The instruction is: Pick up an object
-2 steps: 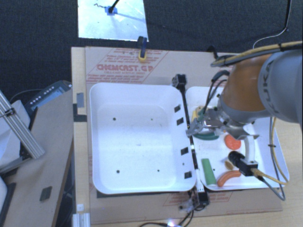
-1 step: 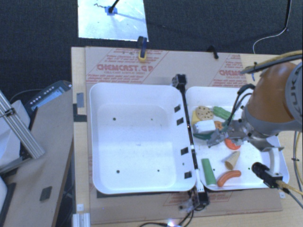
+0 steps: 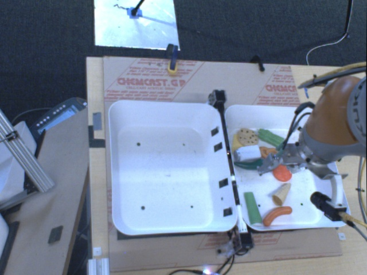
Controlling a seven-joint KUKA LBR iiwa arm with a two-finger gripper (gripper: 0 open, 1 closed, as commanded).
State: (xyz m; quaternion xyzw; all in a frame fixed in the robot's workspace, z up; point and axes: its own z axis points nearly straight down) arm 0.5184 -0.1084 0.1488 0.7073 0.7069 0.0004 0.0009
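Our gripper (image 3: 268,166) sits low in the right bin (image 3: 298,112), near its middle beside the red ball (image 3: 281,173); we cannot tell its state.

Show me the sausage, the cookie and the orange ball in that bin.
sausage (image 3: 277,214), camera view, middle of its length.
cookie (image 3: 246,136), camera view, centre of its speckled face.
orange ball (image 3: 281,173), camera view, middle of its visible top.

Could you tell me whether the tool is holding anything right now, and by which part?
It cannot be told: the tool sits low among the toys in the right bin, nothing visibly between its fingers.
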